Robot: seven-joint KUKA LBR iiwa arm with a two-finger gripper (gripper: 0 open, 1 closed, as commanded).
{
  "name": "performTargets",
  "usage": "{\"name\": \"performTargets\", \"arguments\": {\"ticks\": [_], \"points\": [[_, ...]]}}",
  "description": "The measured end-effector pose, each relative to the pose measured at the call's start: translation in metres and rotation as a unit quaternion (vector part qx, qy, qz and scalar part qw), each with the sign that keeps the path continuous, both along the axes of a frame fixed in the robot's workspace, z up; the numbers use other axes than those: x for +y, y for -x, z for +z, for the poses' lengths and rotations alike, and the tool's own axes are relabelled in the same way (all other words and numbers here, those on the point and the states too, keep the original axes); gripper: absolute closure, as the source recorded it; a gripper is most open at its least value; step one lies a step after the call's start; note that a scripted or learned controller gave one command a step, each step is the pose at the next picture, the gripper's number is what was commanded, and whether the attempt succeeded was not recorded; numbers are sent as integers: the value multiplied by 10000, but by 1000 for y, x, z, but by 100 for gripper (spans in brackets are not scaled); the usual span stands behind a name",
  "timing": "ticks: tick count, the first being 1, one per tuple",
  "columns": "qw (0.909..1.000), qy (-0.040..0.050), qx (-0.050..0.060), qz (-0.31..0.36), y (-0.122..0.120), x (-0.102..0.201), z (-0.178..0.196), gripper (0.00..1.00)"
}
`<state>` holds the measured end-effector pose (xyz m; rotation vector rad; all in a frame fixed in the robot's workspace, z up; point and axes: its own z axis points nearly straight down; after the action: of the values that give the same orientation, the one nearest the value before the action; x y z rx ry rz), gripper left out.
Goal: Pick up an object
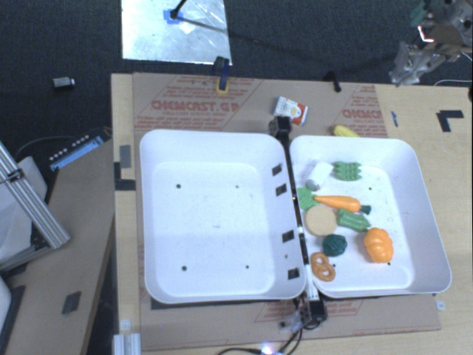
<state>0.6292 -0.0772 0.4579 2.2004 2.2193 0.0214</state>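
My bench (126, 220) carries two white bins side by side. The left bin (214, 213) is the biggest open spot, with a bare floor. The right bin (414, 198) has all the toy food, crowded near its left wall, close to where the two bins meet.

The orange pumpkin (378, 245) sits nearer the front edge and has room around it, so I think it is the easiest one to grab. The carrot (338, 203) lies flat across the middle. A tan round cookie (321, 221) sits just below it. The small pretzel (323, 266) is by the front left corner.

My gripper (423, 54) is up past the back right corner of the bench, well away from the food. I cannot tell how it is set. It holds nothing.
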Motion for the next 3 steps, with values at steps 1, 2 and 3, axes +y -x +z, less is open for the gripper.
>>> {"name": "performTargets", "arguments": {"ticks": [1,2,3], "points": [[10000,7,65,-46,-40,-34,27,100],[9999,11,105,-76,-38,-124,2,100],[10000,-3,94,-23,-39,-111,-13,100]]}}
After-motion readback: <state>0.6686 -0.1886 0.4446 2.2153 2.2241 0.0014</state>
